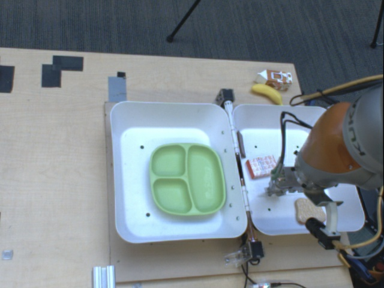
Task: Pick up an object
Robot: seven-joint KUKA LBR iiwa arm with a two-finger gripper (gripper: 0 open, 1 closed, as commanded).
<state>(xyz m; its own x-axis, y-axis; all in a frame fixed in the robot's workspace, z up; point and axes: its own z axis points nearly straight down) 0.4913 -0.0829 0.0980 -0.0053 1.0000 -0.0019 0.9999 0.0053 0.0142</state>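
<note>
The right bin point(264, 221) holds a small red and white box point(262, 166) near its middle. A tan, bread-like piece point(308, 209) lies toward the bin's front right. My gripper point(277, 186) hangs low over the right bin, just in front of and slightly right of the box, and left of the tan piece. Whether it touches either one is unclear. The grey arm with its orange band point(333, 143) covers the right part of that bin. A green divided plate point(187, 179) rests in the left bin point(129, 161).
A banana point(266, 93) and a small carton point(275, 77) lie on the bench behind the right bin. A thin dark stick point(240, 144) lies along the right bin's left wall. A grey block point(117, 89) stands behind the left bin. Cables trail at the front right.
</note>
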